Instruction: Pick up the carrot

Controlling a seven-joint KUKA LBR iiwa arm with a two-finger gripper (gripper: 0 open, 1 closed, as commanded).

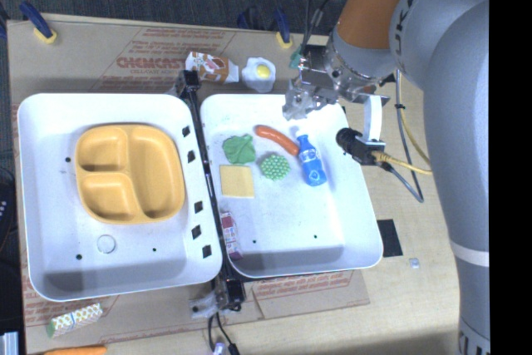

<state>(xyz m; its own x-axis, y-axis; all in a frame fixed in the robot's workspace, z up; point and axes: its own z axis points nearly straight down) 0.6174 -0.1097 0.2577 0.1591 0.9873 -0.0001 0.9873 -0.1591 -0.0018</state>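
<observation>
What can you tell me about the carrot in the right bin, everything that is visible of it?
The carrot is a small orange-red stick, smooth and glossy like toy plastic, with rounded ends. It lies flat on the floor of the right bin, slanted from upper left to lower right. Its lower end lies right against the blue bottle, and the green dotted ball sits just below it. The gripper hangs just above its upper side, not holding it.

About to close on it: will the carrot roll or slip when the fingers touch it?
The carrot is a thin rounded stick lying flat, so it may roll sideways. Its surface looks smooth and glossy, so probably slippery. The blue bottle and green ball lie close by and might get nudged.
</observation>
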